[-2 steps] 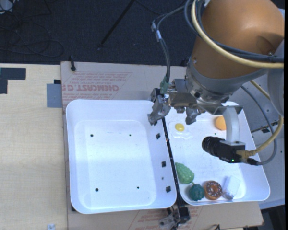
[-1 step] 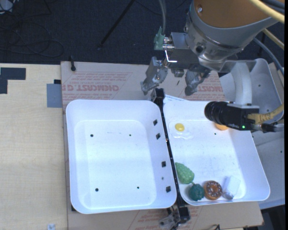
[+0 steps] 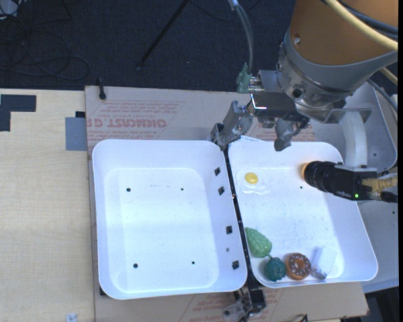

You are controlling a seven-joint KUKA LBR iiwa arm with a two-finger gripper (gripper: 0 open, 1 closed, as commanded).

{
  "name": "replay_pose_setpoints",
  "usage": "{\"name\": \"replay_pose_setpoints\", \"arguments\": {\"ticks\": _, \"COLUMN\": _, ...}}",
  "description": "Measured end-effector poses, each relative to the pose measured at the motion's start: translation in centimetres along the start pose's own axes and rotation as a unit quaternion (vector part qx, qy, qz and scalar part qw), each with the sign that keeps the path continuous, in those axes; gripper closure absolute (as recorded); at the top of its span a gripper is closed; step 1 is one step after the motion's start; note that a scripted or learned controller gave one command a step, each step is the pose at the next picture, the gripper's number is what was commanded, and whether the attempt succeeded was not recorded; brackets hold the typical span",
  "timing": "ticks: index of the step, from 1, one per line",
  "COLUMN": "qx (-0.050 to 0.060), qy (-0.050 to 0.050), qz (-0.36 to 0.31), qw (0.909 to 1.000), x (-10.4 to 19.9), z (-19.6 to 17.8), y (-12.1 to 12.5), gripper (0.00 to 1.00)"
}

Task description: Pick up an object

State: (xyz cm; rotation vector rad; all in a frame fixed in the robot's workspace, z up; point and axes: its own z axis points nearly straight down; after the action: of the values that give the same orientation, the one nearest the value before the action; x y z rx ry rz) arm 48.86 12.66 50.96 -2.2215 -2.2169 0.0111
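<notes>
Currently the claw (image 3: pixel 258 131) is seen raised over the far rim of the right bin (image 3: pixel 352 243), fingers spread, nothing between them; a fried-egg toy (image 3: pixel 252 180) is seen just below it; a green piece (image 3: pixel 258 241), teal piece (image 3: pixel 275 269), donut (image 3: pixel 297 265) and white piece (image 3: pixel 325 259) are grouped at the near edge; the left bin (image 3: pixel 107 180) is alongside.
</notes>
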Motion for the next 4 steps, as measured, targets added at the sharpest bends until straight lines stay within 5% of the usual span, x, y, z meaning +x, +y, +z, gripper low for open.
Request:
{"name": "replay_pose_setpoints", "arguments": {"ticks": 1, "qx": 0.003, "qy": -0.001, "qz": 0.0, "qw": 1.0, "x": -1.9, "z": 10.3, "y": 4.7, "gripper": 0.0}}
{"name": "replay_pose_setpoints", "arguments": {"ticks": 2, "qx": -0.007, "qy": 0.003, "qz": -0.005, "qw": 1.0, "x": 5.1, "z": 0.3, "y": 3.0, "gripper": 0.0}}
{"name": "replay_pose_setpoints", "arguments": {"ticks": 3, "qx": -0.003, "qy": 0.002, "qz": -0.005, "qw": 1.0, "x": 11.1, "z": -3.0, "y": 0.4, "gripper": 0.0}}
{"name": "replay_pose_setpoints", "arguments": {"ticks": 4, "qx": -0.001, "qy": 0.0, "qz": -0.002, "qw": 1.0, "x": 11.7, "z": -2.8, "y": -1.4, "gripper": 0.0}}
